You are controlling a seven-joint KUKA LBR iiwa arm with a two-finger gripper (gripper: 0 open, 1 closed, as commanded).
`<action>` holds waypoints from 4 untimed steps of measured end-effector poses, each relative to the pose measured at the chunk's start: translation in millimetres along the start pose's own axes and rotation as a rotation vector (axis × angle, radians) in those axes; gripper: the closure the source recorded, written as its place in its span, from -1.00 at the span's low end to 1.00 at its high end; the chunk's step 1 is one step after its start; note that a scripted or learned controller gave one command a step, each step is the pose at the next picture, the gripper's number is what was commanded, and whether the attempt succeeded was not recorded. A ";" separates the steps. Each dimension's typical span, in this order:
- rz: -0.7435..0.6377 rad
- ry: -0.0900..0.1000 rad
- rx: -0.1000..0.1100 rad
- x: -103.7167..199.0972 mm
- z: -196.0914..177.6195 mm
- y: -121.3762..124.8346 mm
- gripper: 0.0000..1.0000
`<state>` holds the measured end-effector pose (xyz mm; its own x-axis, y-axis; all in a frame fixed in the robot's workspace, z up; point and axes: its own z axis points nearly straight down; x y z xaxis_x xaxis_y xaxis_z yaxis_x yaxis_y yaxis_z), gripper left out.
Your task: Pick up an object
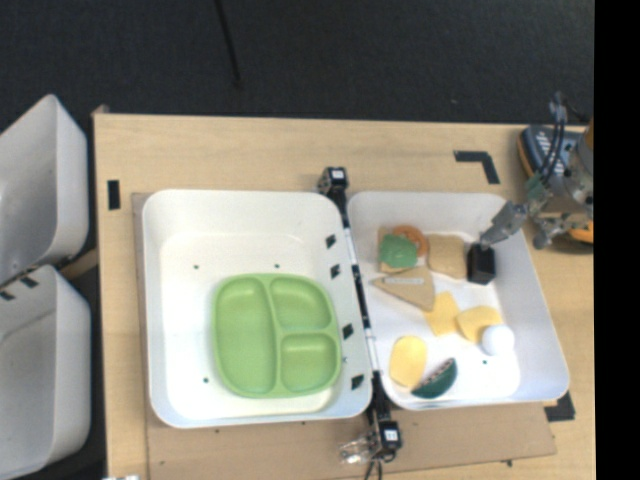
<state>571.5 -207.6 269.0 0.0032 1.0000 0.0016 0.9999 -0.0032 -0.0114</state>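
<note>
The right bin (535,313) holds several toy foods. A green and orange round piece (400,249) lies near its far left, with a tan bread slice (447,255) beside it. A pale wedge (408,290), two yellow chunks (443,313) (476,320), a white ball (497,340), a yellow oval (407,360) and a dark green melon slice (436,378) fill the middle and front. My gripper (540,218) hangs over the bin's far right rim, apart from all the food.
The left bin (170,268) holds a green divided plate (275,333). A raised divider (352,288) separates the two bins. Bare wooden bench (250,153) lies behind the bins. White seat-like shapes (35,268) stand at the far left.
</note>
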 end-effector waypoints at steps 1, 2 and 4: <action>-0.002 -0.002 -0.011 0.8 -6.0 1.9 -1.00; -0.003 -0.001 -0.005 1.0 57.5 -2.9 -1.00; 0.000 -0.001 -0.004 4.5 167.6 -4.4 -1.00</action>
<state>565.1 -202.8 101.5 0.0034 1.0000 0.0007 1.0000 -0.0034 -0.0070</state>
